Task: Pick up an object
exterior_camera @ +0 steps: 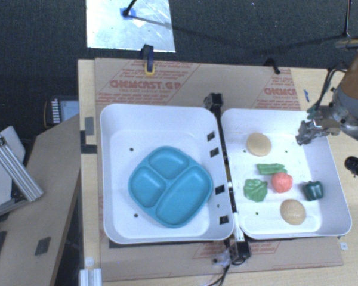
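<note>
Pincer hangs above the far right side of the right bin, and I cannot tell whether it is open or closed. The tan round piece lies nearest, apart from the other items. It is best to centre over it, descend straight, and close across its middle.

The grey robot arm is cut off by the right edge w/ just its lower end in sight, & the dark gripper over the right-hand shallow white bin is too blurred to read. The flat green strip sits partly behind the round red ball, & the small dark-teal lump is too tiny to ID. On the left, the silver ribbed metal rail runs out of frame.
</note>
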`<control>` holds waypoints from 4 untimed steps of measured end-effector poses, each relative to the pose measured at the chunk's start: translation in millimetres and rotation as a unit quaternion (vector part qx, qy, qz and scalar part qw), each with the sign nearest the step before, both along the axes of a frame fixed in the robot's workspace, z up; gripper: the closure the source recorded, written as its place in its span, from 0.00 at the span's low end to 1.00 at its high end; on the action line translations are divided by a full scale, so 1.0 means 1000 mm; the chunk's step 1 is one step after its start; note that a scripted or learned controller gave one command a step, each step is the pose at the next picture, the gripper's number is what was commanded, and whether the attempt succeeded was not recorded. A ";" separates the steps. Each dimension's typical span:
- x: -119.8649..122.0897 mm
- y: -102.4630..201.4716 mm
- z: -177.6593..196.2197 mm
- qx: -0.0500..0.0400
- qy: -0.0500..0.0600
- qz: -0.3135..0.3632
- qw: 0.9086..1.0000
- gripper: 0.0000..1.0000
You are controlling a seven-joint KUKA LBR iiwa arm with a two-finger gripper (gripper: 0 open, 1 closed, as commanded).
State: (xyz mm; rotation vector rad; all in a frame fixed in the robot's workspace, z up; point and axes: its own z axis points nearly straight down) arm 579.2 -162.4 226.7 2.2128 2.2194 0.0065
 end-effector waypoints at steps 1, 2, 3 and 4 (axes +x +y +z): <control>0.002 0.000 0.055 0.000 0.000 0.001 1.000 1.00; 0.017 0.056 0.039 0.002 0.003 0.003 1.000 1.00; 0.025 0.120 0.031 0.002 0.003 0.004 1.000 1.00; 0.038 0.174 0.031 0.002 0.003 0.003 1.000 1.00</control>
